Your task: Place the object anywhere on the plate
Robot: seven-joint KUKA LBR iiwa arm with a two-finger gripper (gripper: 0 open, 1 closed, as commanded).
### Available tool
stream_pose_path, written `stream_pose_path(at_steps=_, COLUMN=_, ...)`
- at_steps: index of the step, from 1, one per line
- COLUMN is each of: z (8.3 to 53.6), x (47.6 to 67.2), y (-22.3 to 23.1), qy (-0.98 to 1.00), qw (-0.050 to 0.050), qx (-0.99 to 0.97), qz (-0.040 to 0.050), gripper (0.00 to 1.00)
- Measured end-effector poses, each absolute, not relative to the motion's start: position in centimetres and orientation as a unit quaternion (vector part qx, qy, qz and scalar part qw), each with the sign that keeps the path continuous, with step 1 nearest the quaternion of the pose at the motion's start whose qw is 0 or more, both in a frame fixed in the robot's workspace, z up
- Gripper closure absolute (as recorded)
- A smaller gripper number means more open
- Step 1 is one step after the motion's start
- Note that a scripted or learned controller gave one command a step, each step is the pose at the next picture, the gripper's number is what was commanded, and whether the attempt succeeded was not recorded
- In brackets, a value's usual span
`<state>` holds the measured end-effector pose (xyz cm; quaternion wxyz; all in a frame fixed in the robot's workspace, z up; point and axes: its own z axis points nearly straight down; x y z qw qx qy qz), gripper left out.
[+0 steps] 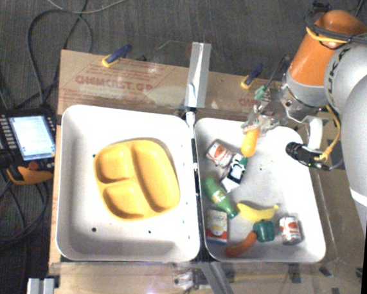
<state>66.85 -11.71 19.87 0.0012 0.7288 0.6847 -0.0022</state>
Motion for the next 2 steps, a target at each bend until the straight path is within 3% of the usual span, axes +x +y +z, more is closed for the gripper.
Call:
stream_pose_path(at_steps=1, z=16.0, x=66.8, y=-10.4, qy=0.629, qw=-0.001, qx=0.778, qz=-0.001, gripper=1.0)
stream_pose_path(at_steps=2, z=20.8, x=66.8, y=-3.5, qy=0.538, qw=0.0, qx=0.843, qz=-0.001, gripper=1.0)
